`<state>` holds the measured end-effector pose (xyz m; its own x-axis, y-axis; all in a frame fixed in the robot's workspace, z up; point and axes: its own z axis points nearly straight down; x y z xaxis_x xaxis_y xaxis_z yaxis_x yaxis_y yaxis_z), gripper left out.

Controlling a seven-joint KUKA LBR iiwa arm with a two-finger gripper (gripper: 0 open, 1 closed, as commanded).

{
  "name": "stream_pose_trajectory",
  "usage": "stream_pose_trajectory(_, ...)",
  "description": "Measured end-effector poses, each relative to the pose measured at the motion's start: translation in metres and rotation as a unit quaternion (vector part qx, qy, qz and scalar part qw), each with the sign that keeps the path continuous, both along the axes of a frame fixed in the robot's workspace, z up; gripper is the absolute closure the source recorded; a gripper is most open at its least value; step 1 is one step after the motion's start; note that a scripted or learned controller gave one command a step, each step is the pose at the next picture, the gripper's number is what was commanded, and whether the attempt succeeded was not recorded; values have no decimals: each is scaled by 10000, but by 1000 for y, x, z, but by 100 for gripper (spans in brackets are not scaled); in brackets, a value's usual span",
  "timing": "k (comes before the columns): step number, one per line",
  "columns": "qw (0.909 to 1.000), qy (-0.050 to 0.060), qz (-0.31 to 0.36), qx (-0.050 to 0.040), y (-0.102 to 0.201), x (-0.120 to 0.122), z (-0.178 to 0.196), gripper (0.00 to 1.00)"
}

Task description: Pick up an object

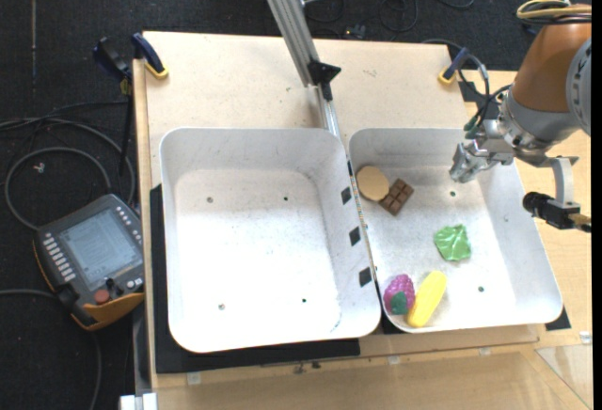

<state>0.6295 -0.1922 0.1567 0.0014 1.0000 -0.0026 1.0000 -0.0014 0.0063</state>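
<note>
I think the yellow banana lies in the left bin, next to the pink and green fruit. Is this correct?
Not quite. The camera view shows the yellow banana in the right bin, not the left one. It does lie next to the pink and green fruit, at that bin's near edge.

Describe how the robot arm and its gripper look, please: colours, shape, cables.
The arm has a rounded body with a broad orange band over grey metal near the wrist. Thin cables, one yellow, loop above it. The gripper is small, silver-grey metal. A black fitting sticks out below the wrist.
</note>
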Motion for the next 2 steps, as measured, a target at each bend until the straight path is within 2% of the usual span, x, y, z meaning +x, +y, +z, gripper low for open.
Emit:
stream_pose_trajectory(1,10000,-14,14,-5,-5,1,64,100)
stream_pose_trajectory(2,10000,-4,19,0,-4,4,107,100)
